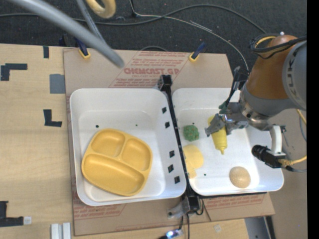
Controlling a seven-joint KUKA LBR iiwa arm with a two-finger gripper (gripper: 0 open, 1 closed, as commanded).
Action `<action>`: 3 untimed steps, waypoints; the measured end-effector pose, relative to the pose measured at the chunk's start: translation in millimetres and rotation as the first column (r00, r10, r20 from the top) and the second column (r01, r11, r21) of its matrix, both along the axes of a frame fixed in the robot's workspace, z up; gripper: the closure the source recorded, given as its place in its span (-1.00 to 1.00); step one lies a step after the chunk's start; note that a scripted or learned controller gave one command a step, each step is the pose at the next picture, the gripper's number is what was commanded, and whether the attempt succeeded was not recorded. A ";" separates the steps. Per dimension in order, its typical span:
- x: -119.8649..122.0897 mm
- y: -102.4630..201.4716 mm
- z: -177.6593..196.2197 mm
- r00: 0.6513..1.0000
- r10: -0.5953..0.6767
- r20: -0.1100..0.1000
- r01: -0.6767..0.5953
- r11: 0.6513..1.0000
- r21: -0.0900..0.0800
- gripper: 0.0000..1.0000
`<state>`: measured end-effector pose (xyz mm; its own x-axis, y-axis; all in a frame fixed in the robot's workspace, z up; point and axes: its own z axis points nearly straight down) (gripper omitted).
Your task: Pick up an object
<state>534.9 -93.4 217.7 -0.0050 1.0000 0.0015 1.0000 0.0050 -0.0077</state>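
Item: yellow bottle (pixel 220 140), right bin (pixel 259 185), lying directly under the gripper (pixel 223 126).
Small, likely light plastic toy; smooth, rounded, may roll or slip. Best taken across the narrow body, mid-length. Whether the gripper is open or has hold cannot be told. Nearby: green piece (pixel 190 132), egg (pixel 239 177).

- This was a robotics lab — my bench (pixel 30 133) carried two white bins (pixel 119 103) taped onto printed cardboard (pixel 149 71).
- Loose cables (pixel 199 19) trailed over dark carpet (pixel 224 29) — clamps (pixel 197 51) pinned the board, and toy food lay about.
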 end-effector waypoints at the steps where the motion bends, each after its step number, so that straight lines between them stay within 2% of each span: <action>1: 20.1 49.0 7.4 1.000 0.001 0.003 -0.001 1.000 0.000 1.00; 2: 41.6 96.4 12.9 1.000 0.002 0.003 -0.002 1.000 -0.001 1.00; 3: 53.5 143.8 14.7 1.000 0.001 0.002 -0.001 1.000 -0.002 1.00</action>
<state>588.5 50.4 232.4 -0.0056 1.0000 -0.0001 1.0000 0.0056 -0.0057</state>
